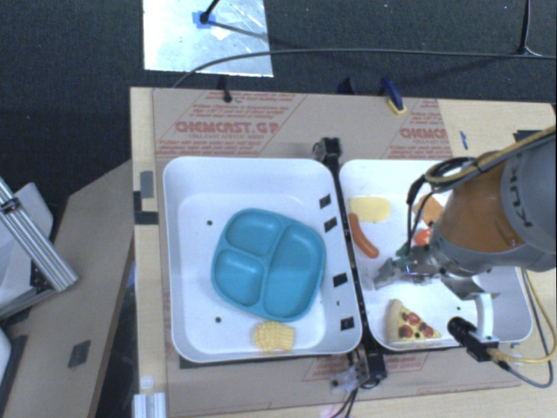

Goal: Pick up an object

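Two bins sit side by side. Left bin (187,233) has a blue plate (267,264) and corn (274,335). Right bin (383,174) has a sausage (363,235), cheese (372,208) and pizza (411,323). Gripper (389,273) hangs between sausage and pizza, holding nothing; whether its jaws are open I cannot tell.

You have two white bins: the left bin (187,233) and the right bin (383,177). Left of the divider between them you can count one blue sectioned plate (265,264) and one yellow corn piece (274,335). Right of that divider you can count one yellow slice (371,208), one hot dog (363,236), one pizza slice (411,323), plus one orange piece (430,207), partly hidden.
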You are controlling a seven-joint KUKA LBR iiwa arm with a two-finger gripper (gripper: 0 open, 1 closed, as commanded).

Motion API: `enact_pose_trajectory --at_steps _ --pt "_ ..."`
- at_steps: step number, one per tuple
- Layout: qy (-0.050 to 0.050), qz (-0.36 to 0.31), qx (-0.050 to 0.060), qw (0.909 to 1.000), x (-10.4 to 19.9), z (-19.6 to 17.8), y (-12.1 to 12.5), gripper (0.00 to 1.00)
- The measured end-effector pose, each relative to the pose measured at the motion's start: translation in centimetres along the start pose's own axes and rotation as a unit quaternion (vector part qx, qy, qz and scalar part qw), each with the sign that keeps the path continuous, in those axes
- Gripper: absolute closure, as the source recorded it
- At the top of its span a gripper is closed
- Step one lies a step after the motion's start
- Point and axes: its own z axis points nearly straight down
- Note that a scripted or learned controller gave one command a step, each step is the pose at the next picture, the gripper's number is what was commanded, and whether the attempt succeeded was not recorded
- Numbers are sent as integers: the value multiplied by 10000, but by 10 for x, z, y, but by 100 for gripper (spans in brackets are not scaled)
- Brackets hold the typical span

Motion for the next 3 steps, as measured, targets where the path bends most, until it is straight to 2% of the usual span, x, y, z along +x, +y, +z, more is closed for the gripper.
enact_pose_trajectory --at_steps 1,2,3 --pt "-4 3 -26 10000 0 6 1 0" --pt "8 -3 -42 10000 1 -6 2 100" --pt "-12 -19 -57 10000 3 -68 -1 100"
